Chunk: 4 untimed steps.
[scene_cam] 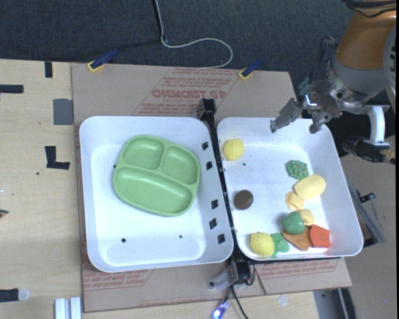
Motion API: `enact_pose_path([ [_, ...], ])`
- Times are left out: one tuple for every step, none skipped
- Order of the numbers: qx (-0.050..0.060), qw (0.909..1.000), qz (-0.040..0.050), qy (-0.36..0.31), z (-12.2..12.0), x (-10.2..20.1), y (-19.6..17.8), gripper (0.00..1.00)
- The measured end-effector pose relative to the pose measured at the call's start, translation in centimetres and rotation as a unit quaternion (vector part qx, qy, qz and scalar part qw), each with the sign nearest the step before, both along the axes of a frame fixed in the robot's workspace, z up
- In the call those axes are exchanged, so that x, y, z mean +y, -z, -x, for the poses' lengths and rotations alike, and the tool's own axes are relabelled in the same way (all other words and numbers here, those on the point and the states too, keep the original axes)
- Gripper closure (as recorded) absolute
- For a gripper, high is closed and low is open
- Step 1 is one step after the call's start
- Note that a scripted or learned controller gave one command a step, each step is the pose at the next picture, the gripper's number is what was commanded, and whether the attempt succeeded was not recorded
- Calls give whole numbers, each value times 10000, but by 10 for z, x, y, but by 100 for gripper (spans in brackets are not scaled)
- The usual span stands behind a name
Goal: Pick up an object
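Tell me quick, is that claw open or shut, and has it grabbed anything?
Gripper: open, fingers spread, holding nothing, poised above the far edge of the right bin.

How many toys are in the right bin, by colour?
Yellow: 4, a ball, a lemon, and two pale pieces
Green: 3
Orange: 2
Brown: 1
Total: 10

Right bin (332,155) w/ small toys: yellow ball (233,149) near its top-left, brown disc (243,199) mid-left, green knobbly piece (296,169), yellow lump (310,187); lemon (262,244), green and orange bits (304,231) clustered at bottom-right.
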State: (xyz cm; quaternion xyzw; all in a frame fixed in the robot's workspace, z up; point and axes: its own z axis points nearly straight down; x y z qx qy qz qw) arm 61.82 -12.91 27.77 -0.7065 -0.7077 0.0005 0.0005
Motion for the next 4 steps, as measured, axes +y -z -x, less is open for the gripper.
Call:
enact_pose_path([
  [-99,9999,4,-25,44,51,-186,0],
  [-7,10000,10,1,44,49,-185,100],
  [-45,10000,17,29,90,-4,-262,100],
  [88,10000,-19,14,138,19,-109,100],
])
